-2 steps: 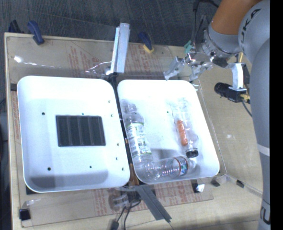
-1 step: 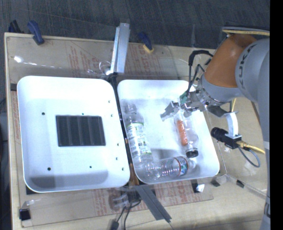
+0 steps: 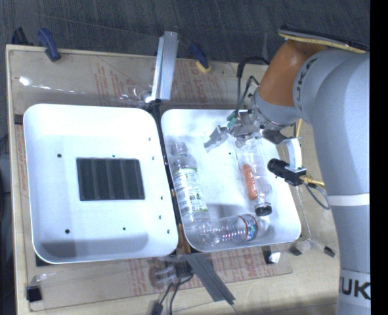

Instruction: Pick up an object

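Observation:
The right bin (image 3: pixel 282 225) holds three clear plastic bottles. One with a white and green label (image 3: pixel 188 184) lies along the bin's left wall. Another with an orange object inside and a black cap (image 3: pixel 251 176) lies toward the right side. The third, with a red band (image 3: pixel 230 230), lies across the near end. My gripper (image 3: pixel 224 134) hangs over the far end of this bin, just above the top end of the orange-filled bottle. Nothing is visibly held in it.
The left bin (image 3: pixel 49 136) has a dark ribbed rectangle (image 3: pixel 110 179) on its floor. A grey metal bar (image 3: pixel 164 65) rises at the back where the bins meet. Blue clamps (image 3: pixel 47 43) sit on the bench's far edge. The arm's grey body (image 3: pixel 338 130) covers the right side.

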`<state>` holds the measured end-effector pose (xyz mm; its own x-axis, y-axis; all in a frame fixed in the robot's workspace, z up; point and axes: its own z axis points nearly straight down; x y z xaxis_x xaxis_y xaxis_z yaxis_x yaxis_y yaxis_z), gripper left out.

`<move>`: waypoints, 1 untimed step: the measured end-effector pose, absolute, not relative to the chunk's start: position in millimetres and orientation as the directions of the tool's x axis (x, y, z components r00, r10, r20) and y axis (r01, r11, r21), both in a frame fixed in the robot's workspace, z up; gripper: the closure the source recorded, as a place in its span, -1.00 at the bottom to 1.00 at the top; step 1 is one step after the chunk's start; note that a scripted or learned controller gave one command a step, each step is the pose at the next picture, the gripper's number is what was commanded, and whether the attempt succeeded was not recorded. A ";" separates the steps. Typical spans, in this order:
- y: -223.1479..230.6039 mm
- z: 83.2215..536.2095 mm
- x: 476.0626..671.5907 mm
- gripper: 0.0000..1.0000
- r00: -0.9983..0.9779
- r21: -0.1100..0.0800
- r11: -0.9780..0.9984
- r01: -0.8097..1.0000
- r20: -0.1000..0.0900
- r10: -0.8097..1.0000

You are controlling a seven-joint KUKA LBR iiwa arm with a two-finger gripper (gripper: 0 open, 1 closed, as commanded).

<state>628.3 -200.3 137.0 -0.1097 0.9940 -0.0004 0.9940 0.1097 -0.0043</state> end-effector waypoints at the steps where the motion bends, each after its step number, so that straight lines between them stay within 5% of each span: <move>1: -210.0 175.9 584.6 -1.00 -0.147 -0.003 0.147 0.989 0.001 0.989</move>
